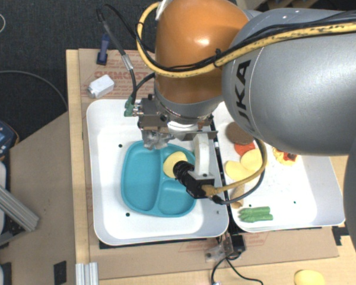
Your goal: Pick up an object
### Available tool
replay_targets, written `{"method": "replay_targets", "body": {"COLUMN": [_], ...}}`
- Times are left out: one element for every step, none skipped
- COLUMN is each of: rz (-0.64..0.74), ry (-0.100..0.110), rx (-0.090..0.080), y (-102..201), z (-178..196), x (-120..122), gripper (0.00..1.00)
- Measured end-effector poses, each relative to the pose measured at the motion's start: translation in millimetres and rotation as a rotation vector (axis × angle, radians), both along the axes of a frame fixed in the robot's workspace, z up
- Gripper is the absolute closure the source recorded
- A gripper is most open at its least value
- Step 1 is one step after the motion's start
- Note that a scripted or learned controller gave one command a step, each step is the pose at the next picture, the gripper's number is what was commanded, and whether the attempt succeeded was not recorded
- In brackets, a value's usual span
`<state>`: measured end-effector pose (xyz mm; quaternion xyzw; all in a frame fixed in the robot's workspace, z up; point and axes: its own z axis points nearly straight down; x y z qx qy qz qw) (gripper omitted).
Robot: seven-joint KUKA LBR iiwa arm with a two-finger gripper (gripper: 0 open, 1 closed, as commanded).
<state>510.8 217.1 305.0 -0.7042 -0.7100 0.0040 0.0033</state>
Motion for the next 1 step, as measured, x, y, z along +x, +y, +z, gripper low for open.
{"method": "replay_targets", "body": {"rz": [-0.01], "ry": [-0.025], "rx": [0.006], "y": [-49.2], "z": [162.7], "x": [-20.0], "gripper": [1.0]}}
